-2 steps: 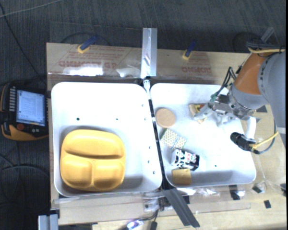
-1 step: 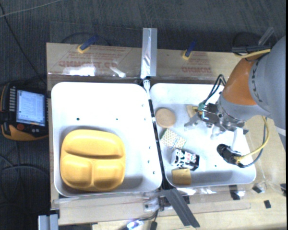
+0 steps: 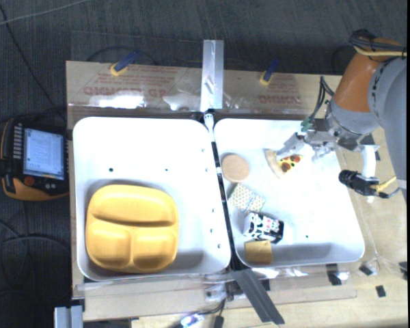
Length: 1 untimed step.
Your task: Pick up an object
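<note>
Grey KUKA arm (image 3: 389, 108) with orange band, metal end tool.

Arm body smooth, rounded, light grey, bulky at the right edge of the view. Orange band (image 3: 359, 80) wraps the link above the wrist, glossy, with a darker rim at the top. Below it a grey wrist housing (image 3: 352, 121), darker underneath. Thin black cable (image 3: 322, 98) runs along the orange section down to the tool. Gripper (image 3: 302, 142) is silver-white metal, small, angular, boxy mount with pale slim parts sticking out left. A white bracket (image 3: 369, 159) hangs off the wrist, carrying a black cylindrical piece (image 3: 355, 180) with a yellowish tip. No readable markings or screws at this resolution.
</note>
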Available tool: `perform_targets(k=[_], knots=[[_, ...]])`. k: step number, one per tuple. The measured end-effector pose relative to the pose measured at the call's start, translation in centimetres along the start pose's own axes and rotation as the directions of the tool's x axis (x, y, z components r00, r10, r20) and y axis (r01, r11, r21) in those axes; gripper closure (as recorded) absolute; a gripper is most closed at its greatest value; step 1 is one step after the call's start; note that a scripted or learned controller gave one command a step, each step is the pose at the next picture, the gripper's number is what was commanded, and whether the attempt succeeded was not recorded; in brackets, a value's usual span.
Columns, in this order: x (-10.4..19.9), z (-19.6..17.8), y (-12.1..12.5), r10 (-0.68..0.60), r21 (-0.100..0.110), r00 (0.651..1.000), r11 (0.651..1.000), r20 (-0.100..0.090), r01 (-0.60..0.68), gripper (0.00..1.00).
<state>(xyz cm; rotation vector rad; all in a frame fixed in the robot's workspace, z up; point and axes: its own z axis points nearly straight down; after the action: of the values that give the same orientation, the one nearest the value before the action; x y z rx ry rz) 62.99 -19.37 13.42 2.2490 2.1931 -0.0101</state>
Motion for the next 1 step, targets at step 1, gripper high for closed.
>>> perform_targets(k=[1], knots=[[-0.51,4.12,2.34,-0.072,-0.013,0.997,0.997,-0.002,0.072,0.0]])
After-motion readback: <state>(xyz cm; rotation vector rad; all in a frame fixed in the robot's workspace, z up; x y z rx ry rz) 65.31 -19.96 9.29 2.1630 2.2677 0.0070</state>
